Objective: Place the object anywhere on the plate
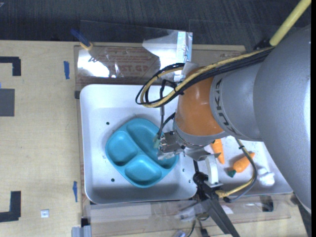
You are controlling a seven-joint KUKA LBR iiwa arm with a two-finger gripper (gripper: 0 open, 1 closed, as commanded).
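A blue plate (134,152) with three compartments lies in the left white bin (94,132). My gripper (165,147) hangs over the plate's right edge, under the orange band of the arm (197,110), which hides the plate's right rim. An orange carrot-shaped object (241,164) lies in the right bin, to the right of the gripper. Another orange piece (217,150) peeks out beside the arm.
A white object (266,178) lies at the right bin's near corner. Yellow and black cables (163,85) loop off the wrist above the plate. A clear plastic sheet (128,58) stands behind the left bin. The wooden bench (34,147) stretches to the left.
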